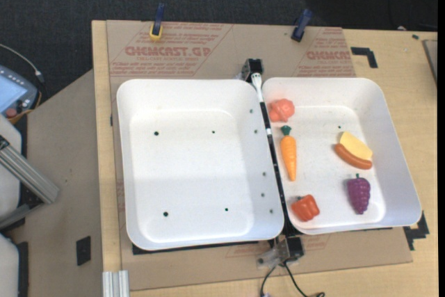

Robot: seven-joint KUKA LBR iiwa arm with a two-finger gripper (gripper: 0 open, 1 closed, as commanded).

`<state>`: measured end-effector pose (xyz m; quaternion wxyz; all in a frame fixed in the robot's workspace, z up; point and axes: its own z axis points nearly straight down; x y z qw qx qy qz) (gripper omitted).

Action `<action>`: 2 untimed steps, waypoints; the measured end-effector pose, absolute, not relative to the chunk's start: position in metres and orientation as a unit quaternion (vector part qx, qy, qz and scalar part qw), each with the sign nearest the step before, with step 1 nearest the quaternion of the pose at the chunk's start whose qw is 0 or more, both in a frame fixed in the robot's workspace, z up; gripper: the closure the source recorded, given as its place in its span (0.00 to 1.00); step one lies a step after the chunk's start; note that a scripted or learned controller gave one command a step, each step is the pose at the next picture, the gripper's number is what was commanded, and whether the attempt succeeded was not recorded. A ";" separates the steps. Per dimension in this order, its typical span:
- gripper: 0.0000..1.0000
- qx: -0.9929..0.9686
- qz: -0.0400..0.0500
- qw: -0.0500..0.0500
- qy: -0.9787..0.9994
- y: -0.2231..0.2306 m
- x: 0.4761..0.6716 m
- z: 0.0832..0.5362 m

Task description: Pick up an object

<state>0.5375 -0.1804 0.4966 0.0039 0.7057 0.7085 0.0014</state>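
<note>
Carrot lies lengthwise in the right bin, green top pointing away, just beside the divider between the bins; pink lumpy piece sits just beyond its top, red pepper just past its tip toward the near rim. Farther right of the carrot: yellow-orange wedge, with purple grapes nearer the front. Left bin adjoins on the carrot's left, both on a cardboard-covered tabletop; jaws out of frame, state cannot be told.
</note>
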 end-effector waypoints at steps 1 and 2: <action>1.00 0.709 -0.001 -0.002 0.705 -0.221 0.508 0.460; 1.00 0.708 0.002 0.006 0.707 -0.225 0.481 0.540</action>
